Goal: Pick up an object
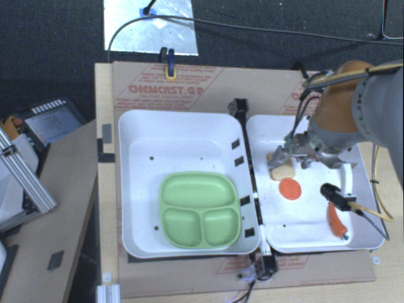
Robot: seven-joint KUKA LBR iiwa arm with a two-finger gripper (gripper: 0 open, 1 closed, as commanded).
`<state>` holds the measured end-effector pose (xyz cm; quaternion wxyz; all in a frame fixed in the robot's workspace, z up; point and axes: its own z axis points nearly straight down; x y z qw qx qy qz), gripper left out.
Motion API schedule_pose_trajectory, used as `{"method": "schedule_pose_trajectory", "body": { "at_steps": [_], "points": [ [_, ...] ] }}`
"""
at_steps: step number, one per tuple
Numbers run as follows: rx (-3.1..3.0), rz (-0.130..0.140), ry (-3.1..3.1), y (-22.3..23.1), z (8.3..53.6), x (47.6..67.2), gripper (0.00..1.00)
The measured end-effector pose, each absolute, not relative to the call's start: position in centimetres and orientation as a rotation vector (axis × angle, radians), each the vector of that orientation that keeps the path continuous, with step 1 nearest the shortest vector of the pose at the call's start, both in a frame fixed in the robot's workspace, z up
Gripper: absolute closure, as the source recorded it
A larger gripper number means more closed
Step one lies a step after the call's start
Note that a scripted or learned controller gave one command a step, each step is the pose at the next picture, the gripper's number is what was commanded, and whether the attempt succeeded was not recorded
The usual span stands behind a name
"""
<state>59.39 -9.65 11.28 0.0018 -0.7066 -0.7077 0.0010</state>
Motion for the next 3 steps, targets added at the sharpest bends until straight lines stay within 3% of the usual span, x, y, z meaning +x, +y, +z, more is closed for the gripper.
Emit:
{"method": "schedule_pose_trajectory", "body": {
  "at_steps": [1,2,3],
  "points": [
    [-2.219,0.002,-2.221,-9.6,8.3,59.4,0.0],
    [-2.223,-0.002,-2.224,-9.7,9.6,59.5,1.0],
    [-2.226,-0.005,-2.223,-10.0,14.0,59.2,1.0]
  ]
}}
